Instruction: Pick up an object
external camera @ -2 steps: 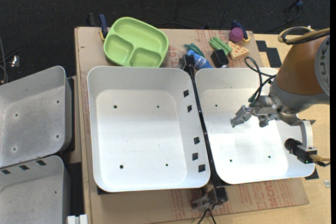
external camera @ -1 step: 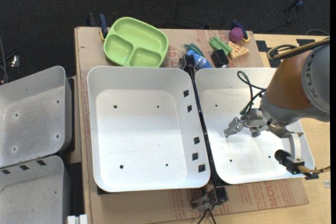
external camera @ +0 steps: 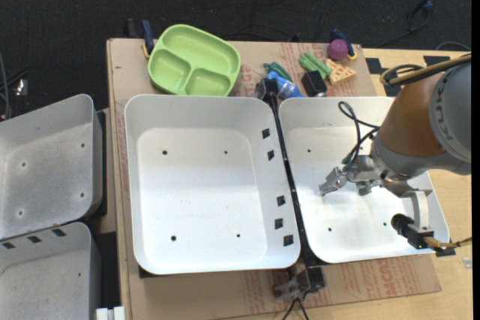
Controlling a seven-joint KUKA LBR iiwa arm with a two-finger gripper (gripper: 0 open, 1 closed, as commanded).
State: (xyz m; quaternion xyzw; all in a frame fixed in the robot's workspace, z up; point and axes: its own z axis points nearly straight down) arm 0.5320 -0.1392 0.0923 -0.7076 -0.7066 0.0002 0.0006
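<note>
A tabletop [external camera: 187, 60] of light brown board is seen from above, carrying two shallow white bins set side by side. The left bin [external camera: 206, 183] is placed toward the tabletop's left edge, and the right bin [external camera: 337, 236] is placed toward its right edge; the two are touching along a dark seam that is marked with small black squares.

The grey arm [external camera: 431, 124], banded in orange above the wrist, is extended in from the right edge and is bent down over the right bin. The claw [external camera: 335, 183] is held low over the middle of that bin's floor, pointed toward the seam. Its metal fingers [external camera: 330, 184] are seen parted only narrowly, and nothing is seen held between them. A black cable is looped from the wrist across the bin's far half.

The objects available for picking are gathered along the tabletop's far edge, outside both bins. A green divided plate [external camera: 193, 62] is laid near the far left corner, just beyond the left bin. Further right along the far edge, a small cluster is found: a blue item [external camera: 289, 88], a black block [external camera: 313, 83], a green toy [external camera: 315, 64], a purple ball [external camera: 339, 49] and a tan waffle-patterned piece [external camera: 343, 73].
</note>
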